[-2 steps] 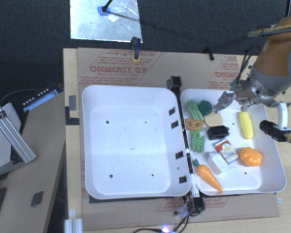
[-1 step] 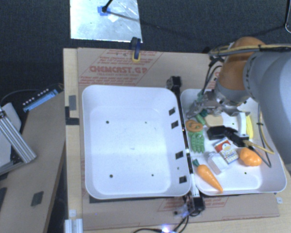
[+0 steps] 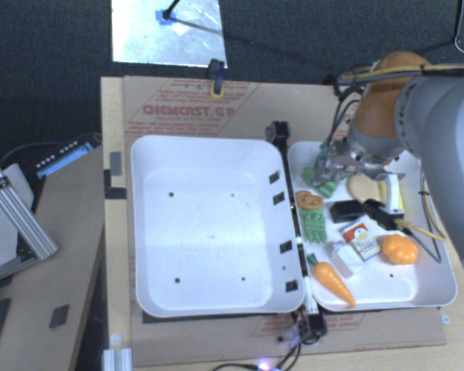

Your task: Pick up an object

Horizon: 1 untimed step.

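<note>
Green toy [image 3: 325, 182] sits at the far-left corner of the right bin [image 3: 441, 284], right under the hand [image 3: 325, 168], maybe touching it, though I can't tell if the hand's released or clenched. Pretzel [image 3: 309, 202], green block [image 3: 315, 225] and carrot [image 3: 332, 282] line the left wall. Left bin [image 3: 151, 157] has loads of open room.

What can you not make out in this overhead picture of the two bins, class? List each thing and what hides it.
- Gripper in the camera view: its fingers merge with a green object, so their state and any grasp are unclear.
- Pale flat item: partly under the wrist.
- Small box: label too small to read.
- Right bin: far corner covered by the arm.
</note>
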{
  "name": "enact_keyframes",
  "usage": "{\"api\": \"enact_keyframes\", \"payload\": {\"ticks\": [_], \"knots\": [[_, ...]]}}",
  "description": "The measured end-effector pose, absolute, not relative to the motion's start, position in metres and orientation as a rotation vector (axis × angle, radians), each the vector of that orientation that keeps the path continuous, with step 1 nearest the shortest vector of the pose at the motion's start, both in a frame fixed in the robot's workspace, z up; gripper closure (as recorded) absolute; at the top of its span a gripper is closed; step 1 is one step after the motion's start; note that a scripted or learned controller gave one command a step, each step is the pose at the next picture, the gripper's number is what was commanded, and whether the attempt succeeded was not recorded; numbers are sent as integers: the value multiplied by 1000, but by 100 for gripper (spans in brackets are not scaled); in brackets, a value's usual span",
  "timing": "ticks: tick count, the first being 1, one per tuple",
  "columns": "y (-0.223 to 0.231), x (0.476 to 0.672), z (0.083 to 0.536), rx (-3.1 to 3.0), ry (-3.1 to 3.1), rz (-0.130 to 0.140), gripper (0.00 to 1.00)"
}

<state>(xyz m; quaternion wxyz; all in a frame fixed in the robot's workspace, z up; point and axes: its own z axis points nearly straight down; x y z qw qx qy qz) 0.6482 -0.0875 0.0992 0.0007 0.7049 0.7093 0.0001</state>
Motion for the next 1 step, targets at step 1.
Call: {"api": "enact_keyframes", "payload": {"ticks": [1], "knots": [[-116, 648, 293, 2207, 2209, 18, 100]]}}
